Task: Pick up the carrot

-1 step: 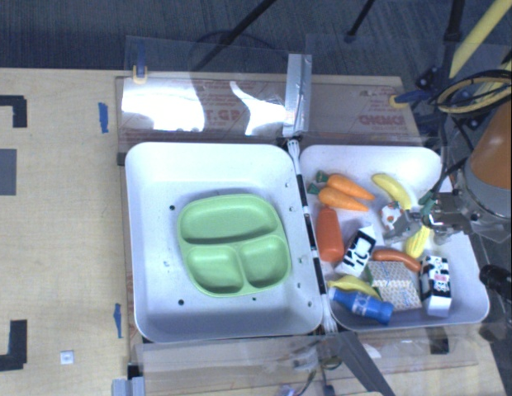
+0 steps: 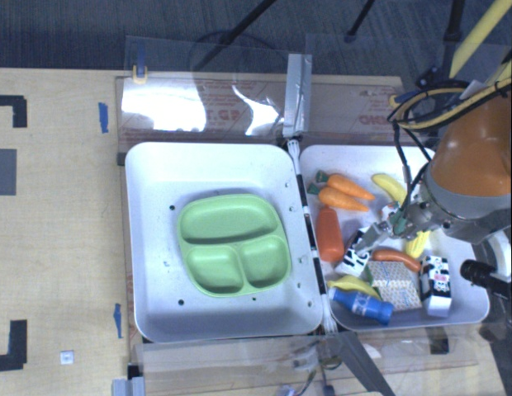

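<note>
The carrot (image 2: 344, 192), two orange roots joined at a green top, lies in the back left part of the right bin (image 2: 471, 316). My gripper (image 2: 378, 231) hangs low over the middle of that bin, to the right of the carrot and a little nearer the front, apart from it. It sits among small items, beside a black-and-white box (image 2: 352, 261). The arm's orange band (image 2: 483, 151) and grey wrist hide the bin's back right part.
An orange-red bottle (image 2: 329, 233) lies just in front of the carrot. Bananas (image 2: 389, 186), a red sausage (image 2: 398, 259), a blue bottle (image 2: 365, 306) and a cow-patterned carton (image 2: 438, 284) crowd the right bin. The left bin (image 2: 149, 180) holds a green divided plate (image 2: 234, 242).
</note>
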Motion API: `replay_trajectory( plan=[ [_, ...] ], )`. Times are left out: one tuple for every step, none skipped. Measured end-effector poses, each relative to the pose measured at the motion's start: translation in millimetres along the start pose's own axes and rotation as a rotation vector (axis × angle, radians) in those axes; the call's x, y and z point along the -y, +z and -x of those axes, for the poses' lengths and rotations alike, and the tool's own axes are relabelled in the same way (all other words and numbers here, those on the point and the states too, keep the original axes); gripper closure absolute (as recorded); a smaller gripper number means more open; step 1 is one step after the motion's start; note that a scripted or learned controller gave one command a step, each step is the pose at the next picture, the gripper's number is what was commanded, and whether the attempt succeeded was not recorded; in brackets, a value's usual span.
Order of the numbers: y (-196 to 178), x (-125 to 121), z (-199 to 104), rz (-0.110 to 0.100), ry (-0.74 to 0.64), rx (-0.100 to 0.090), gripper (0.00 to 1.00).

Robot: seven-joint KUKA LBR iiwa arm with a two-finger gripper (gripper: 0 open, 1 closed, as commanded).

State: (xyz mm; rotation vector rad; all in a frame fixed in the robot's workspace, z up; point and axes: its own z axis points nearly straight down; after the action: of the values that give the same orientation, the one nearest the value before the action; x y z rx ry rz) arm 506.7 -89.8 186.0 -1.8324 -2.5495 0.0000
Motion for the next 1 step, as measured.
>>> replay_trajectory(
  plan=[
    [0.9, -65.0, -10.9, 0.005, -0.379, 0.004, 0.00]
  ],
)
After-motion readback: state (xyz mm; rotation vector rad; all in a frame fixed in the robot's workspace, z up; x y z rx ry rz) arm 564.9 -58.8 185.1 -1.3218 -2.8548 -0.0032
